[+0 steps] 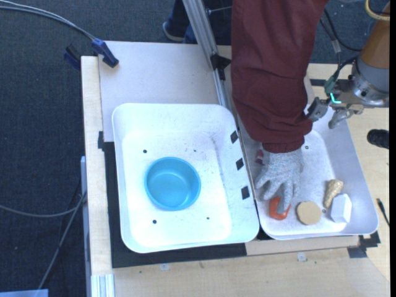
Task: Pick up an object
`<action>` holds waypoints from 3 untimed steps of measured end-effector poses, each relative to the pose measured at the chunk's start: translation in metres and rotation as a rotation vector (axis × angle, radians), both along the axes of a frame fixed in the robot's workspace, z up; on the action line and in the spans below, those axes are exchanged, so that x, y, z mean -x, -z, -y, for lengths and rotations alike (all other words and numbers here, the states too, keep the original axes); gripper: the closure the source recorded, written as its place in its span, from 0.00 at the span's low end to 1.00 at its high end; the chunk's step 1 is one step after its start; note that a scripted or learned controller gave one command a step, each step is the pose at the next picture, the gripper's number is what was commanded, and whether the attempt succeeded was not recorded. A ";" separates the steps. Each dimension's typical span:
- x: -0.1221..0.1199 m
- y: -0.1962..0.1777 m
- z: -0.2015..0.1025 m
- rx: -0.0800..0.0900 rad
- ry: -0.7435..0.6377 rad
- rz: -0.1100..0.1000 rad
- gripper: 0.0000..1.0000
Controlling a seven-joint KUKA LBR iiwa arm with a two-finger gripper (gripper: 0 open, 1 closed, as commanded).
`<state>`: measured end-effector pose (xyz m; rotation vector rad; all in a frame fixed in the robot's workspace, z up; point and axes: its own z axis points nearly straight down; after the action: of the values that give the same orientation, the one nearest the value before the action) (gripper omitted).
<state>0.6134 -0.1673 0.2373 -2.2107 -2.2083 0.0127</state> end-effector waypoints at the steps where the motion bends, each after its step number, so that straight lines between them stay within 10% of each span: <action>1: -0.002 -0.006 0.000 0.002 -0.001 0.012 0.00; 3: -0.008 0.092 -0.002 0.001 -0.001 0.008 0.00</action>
<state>0.6210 -0.1651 0.1450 -2.2148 -2.2141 0.0050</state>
